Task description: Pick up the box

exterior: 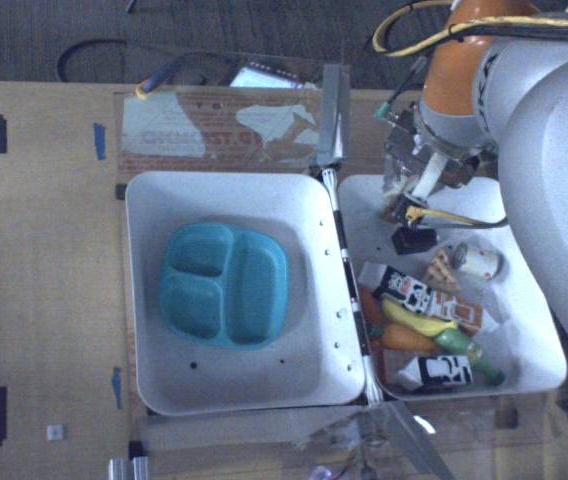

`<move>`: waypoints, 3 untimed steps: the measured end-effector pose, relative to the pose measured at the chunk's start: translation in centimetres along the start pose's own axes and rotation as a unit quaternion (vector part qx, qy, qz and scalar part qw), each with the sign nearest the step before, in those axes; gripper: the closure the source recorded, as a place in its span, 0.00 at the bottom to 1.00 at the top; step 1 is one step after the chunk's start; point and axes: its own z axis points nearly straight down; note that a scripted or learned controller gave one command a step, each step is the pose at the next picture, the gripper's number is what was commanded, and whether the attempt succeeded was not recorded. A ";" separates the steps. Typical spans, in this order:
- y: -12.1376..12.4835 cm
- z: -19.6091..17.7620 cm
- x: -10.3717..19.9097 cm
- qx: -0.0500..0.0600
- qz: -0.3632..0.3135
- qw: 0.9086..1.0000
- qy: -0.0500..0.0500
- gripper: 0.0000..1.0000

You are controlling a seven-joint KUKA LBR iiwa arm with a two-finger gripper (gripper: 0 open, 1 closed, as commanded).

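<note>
Gripper low at 12 o'clock of R bin, finger state can't tell, nothing seen held | L bin: blue divided tray centre | R bin: b/w box at 9 o'clock, 2nd b/w carton at 6, banana btwn | progress: box not lifted, grasp + lift left | hidden: fingertips blurred vs dark item; arm covers bin's R side

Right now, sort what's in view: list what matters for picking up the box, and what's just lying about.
For the job:
- box, black and white, in the right bin
- gripper, above that bin's far end

Lying about:
- blue divided plate in the left bin
- banana
- green bottle
- small white cup
</note>
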 end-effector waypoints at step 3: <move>0.6 7.5 -5.5 -0.001 -0.059 0.998 0.001 1.00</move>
